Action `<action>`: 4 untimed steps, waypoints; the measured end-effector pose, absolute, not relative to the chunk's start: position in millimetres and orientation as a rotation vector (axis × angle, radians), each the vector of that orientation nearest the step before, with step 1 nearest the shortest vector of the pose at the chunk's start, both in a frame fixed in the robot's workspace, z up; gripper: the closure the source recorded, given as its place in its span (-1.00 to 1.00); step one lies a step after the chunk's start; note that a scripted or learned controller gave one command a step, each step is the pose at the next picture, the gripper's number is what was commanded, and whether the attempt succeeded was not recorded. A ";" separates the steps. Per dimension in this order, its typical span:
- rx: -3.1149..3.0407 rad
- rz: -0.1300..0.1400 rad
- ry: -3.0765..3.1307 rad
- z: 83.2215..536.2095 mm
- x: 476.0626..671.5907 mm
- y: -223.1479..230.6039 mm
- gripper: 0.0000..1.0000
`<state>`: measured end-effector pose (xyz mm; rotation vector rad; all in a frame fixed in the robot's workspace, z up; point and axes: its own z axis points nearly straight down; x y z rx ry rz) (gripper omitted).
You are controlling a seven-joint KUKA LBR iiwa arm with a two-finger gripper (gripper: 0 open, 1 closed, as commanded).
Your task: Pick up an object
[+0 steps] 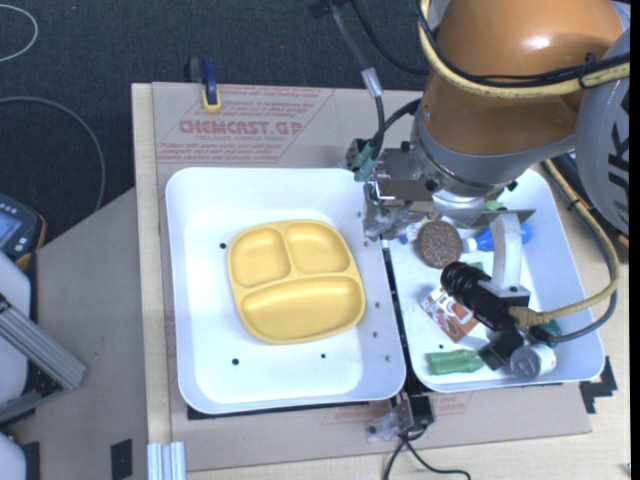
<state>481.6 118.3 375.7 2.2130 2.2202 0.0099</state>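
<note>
In the left bin [190,268] a yellow divided plate [295,280] lies flat near the middle. Over the seam between the bins the tool [392,206] hangs under the orange-banded arm [510,58]; whether it is open or closed cannot be told. In the right bin [555,213] lie a brown disc [438,243], a red-and-white packet [450,315], a green piece [453,361] near the front rim and a blue-and-white item [505,240].

A yellow divided plate [296,290] lies in a white bin [190,268].
</note>
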 end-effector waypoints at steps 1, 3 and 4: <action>2.211 0.012 2.220 385.7 482.1 118.7 1.00; 2.206 0.018 2.219 406.1 483.2 119.5 1.00; 2.204 0.021 2.219 416.3 483.8 120.0 1.00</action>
